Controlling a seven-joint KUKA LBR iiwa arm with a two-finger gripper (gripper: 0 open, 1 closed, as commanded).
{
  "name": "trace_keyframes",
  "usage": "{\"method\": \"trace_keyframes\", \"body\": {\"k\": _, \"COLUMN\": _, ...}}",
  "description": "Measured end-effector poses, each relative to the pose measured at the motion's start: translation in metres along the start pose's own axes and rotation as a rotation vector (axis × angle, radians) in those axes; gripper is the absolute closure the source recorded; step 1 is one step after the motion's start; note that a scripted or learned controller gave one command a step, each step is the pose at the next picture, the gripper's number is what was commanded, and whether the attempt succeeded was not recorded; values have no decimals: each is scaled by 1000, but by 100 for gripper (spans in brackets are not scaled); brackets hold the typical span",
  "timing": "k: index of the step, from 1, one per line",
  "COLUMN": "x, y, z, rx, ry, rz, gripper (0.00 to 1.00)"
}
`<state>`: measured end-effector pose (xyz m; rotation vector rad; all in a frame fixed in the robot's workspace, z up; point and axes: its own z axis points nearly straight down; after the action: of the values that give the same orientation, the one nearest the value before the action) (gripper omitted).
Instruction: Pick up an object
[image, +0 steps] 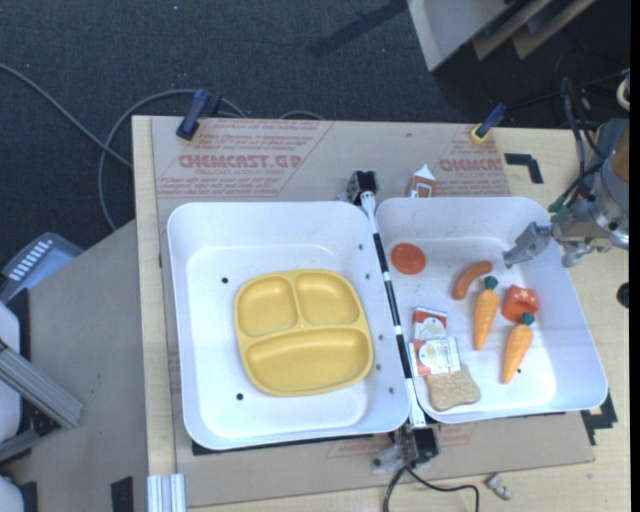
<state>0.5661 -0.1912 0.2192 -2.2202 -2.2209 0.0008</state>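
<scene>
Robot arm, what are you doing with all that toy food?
The robot arm reaches in from the right, and its pincer hovers over the top right of the right bin. It isn't holding anything yet. Below it lie a sausage, two carrots, a red pepper, a red disc, small packets and a cracker. The left bin holds a yellow divided plate.

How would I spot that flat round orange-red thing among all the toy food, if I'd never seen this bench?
Start at the right-hand white bin, the one crowded with toy food. Go to its upper left part, close to the wall shared with the other bin. There lies the flat round disc, alone: unlike the long sausage and carrots nearby, it is a plain circle.
</scene>
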Motion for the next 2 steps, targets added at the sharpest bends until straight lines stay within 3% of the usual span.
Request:
{"method": "trace_keyframes", "body": {"k": 1, "x": 11, "y": 35, "z": 135, "rx": -1, "ry": 0, "rz": -1, "gripper": 0}}
{"method": "trace_keyframes", "body": {"k": 2, "x": 11, "y": 36, "z": 124, "rx": -4, "ry": -2, "rz": -1, "gripper": 100}}
